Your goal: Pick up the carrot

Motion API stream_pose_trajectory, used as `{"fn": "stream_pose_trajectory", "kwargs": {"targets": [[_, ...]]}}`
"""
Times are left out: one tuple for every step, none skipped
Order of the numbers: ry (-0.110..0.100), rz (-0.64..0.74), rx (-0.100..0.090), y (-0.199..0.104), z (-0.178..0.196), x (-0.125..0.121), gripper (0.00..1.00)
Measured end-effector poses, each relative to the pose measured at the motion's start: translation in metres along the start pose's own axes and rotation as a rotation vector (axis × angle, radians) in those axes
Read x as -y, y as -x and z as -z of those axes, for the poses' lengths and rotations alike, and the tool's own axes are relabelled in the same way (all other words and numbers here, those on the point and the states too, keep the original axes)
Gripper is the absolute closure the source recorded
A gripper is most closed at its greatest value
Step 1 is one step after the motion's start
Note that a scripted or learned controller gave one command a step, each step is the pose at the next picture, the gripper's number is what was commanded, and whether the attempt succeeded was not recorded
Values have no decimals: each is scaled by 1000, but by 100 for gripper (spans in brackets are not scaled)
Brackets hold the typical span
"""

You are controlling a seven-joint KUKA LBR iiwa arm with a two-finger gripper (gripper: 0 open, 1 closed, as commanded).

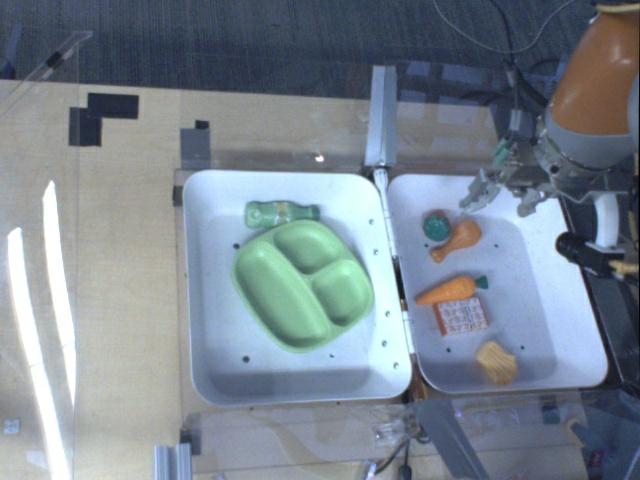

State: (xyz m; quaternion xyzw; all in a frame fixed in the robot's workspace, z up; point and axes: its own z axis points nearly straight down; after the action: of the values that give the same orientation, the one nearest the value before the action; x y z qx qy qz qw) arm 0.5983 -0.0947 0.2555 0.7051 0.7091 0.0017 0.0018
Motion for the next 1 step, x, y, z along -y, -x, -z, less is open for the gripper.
{"fn": "stream_pose_trajectory", "kwargs": {"targets": [[2, 49, 0, 14, -147, 59, 0]]}}
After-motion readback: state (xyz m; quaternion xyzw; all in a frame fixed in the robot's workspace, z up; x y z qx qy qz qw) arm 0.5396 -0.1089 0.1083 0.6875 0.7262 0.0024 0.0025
